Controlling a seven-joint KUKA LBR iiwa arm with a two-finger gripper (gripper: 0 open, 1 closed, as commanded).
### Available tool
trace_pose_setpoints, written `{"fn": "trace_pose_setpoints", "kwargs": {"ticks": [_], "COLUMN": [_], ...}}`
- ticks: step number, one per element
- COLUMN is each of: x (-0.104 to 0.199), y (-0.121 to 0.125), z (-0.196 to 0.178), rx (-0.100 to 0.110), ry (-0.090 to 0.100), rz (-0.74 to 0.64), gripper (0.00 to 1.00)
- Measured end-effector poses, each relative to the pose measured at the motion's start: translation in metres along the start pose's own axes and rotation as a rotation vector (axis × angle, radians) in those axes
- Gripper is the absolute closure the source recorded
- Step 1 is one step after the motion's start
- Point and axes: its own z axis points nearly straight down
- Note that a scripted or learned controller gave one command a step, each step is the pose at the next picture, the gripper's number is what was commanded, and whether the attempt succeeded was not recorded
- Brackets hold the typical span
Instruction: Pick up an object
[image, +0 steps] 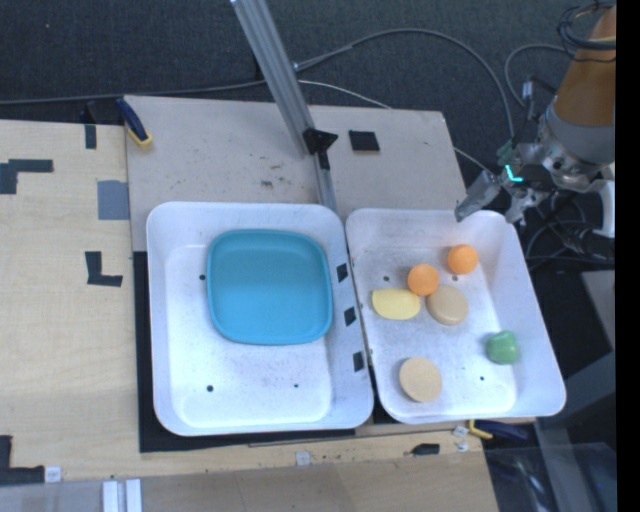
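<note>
While the arm hangs in from the right of the camera view, its gripper (490, 200) sits just outside the upper right corner of the right-hand bin (520, 400), over the bench edge and above the rim. Whether the fingers are apart or together I cannot tell; they read as a dark tangle against cables.

Everything worth picking lies inward from that corner, down and to the left of the gripper. Nearest is an orange ball (462, 259), just inside the corner and apart from the wall. A second orange ball (423, 279) sits a little further in, touching or nearly touching a tan round piece (447, 305). Beside that, toward the divider, lies a yellow lemon-like piece (396, 304), its long axis running roughly across the bin. A green piece (502, 347) sits near the right wall, and a tan disc (420, 379) lies alone near the front wall.

My call (judgement only): the near ball is the shortest reach, round, so no axis to line up with. The left-hand bin (170, 330) carries a blue plate (268, 285).
</note>
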Motion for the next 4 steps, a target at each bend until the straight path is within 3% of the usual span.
{"fn": "trace_pose_setpoints", "kwargs": {"ticks": [1,3,4], "x": [0.0,0.003,-0.006], "y": [0.0,0.009,0.008], "z": [0.0,0.1,0.142], "rx": [0.0,0.004,-0.005], "ry": [0.0,0.001,-0.003], "rz": [0.0,0.0,0.0], "gripper": [0.0,0.0,0.0]}}
